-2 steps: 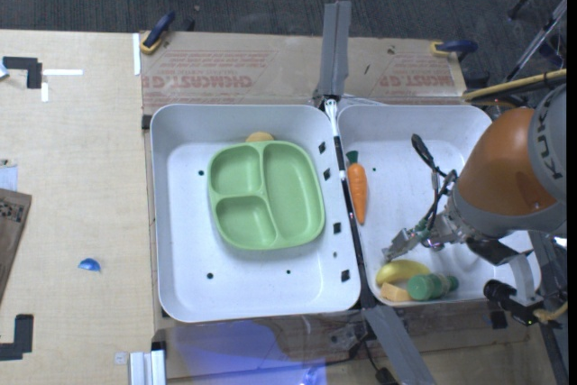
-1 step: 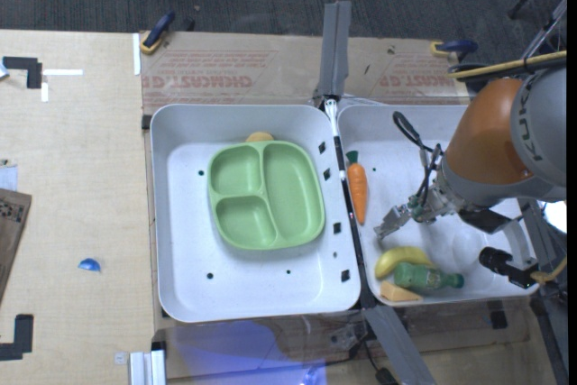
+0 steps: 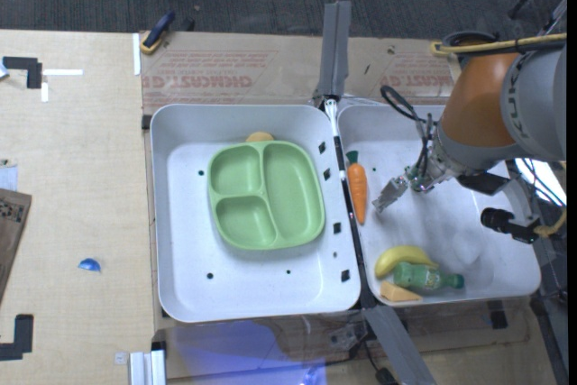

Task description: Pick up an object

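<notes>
Bench [image 3: 72, 158], pale wood, bearing two shallow white bins side by side.

Left bin [image 3: 180, 284]: holds a green divided tray [image 3: 267, 194] with three compartments, lying flat near the middle. A small yellowish thing [image 3: 260, 137] peeks out from behind the tray's far edge; what it is cannot be told.

Right bin [image 3: 505, 279]: holds a carrot [image 3: 358, 187] lying lengthwise just beside the wall shared with the left bin, green top pointing away from the viewer. Near the front wall lie a banana [image 3: 401, 259] and a green bottle [image 3: 427, 277], touching one another, with a pale orange scrap [image 3: 398, 291] tucked just under them.

Arm [image 3: 505, 99]: grey with an orange band, reaching in from the right over the right bin. Gripper [image 3: 389, 194] hangs low in the bin, angled toward the carrot and near it but apart from it. Nothing is seen between the fingers; whether the jaws stand open or closed cannot be told at this size.

Progress: nothing lifted as yet. Every item rests on a bin floor. The pick appears to be at the approach stage, the carrot the likeliest target by closeness. Remaining, by this reckoning: closing in on an item, gripping it, raising it clear of the bin.
</notes>
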You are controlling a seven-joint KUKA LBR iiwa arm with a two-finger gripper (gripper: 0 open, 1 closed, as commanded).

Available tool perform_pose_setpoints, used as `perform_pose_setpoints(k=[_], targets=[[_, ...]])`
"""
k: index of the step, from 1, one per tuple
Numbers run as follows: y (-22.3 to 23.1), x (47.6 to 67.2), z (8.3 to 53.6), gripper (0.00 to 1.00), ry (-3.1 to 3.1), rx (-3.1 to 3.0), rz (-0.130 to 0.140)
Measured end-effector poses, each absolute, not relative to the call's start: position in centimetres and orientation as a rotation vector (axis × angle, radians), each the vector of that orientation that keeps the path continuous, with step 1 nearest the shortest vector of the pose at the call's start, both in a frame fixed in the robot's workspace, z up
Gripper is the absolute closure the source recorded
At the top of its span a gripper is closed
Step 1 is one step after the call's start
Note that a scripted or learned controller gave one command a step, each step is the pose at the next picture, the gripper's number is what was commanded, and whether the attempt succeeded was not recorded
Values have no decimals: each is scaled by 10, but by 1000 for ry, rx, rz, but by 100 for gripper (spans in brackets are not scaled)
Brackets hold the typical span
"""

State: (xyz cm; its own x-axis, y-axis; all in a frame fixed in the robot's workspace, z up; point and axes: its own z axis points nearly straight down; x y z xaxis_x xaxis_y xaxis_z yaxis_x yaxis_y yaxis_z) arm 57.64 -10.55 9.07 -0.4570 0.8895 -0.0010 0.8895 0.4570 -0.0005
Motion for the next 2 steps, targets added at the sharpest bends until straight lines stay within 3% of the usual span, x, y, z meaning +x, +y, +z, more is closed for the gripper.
perform_pose_setpoints(k=[1, 2], targets=[[-100, 651, 91, 0, 2709, 1586, -1], [-100, 651, 100, 100, 2710, 1580, -3]])
